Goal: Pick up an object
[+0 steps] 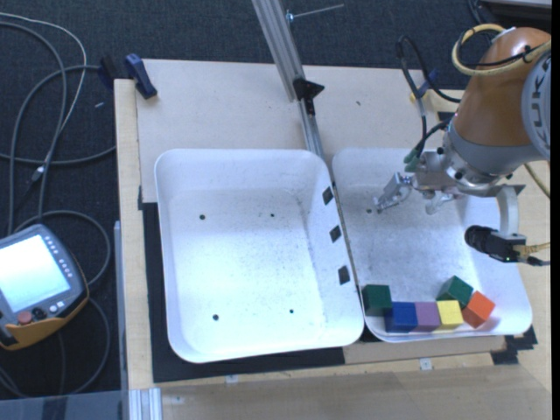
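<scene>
Blocks (427, 310) sit packed in a row against the right bin's (385, 243) near wall, touching each other. The claw (391, 193) hangs well back from them over bare floor (open or closed, I can't tell). The risk: fingers jam on neighbours or the wall, and nothing lifts.

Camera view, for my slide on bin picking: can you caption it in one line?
KUKA arm's gripper hovers over the right bin, away from the coloured blocks lined along its near edge.
</scene>
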Tool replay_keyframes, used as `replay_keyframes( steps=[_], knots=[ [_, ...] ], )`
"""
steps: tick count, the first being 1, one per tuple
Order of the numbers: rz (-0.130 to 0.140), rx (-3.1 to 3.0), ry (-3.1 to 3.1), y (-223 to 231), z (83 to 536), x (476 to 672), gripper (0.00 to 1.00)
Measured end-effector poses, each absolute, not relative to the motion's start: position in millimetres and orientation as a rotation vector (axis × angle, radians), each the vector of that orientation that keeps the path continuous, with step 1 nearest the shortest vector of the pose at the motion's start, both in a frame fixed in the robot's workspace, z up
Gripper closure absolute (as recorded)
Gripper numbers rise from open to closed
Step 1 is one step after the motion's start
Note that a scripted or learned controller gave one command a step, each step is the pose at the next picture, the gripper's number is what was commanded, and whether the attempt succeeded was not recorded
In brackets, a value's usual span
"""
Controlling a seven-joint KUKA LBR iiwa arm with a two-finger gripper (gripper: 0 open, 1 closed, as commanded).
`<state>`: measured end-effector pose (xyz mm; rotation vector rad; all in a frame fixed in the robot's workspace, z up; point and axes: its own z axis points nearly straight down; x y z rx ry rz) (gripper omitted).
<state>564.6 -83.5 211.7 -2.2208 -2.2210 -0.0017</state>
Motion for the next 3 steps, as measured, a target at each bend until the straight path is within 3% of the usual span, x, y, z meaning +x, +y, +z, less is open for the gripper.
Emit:
replay_keyframes(
  steps=[1, 2, 3],
  knots=[
    [-0.002, -2.232, -2.222, -156, 248, 586.0, 0.00],
    [0.006, -2.214, -2.219, -140, 95, 616.4, 0.00],
    [0.008, -2.227, -2.210, -199, 100, 549.1, 0.00]
  ],
)
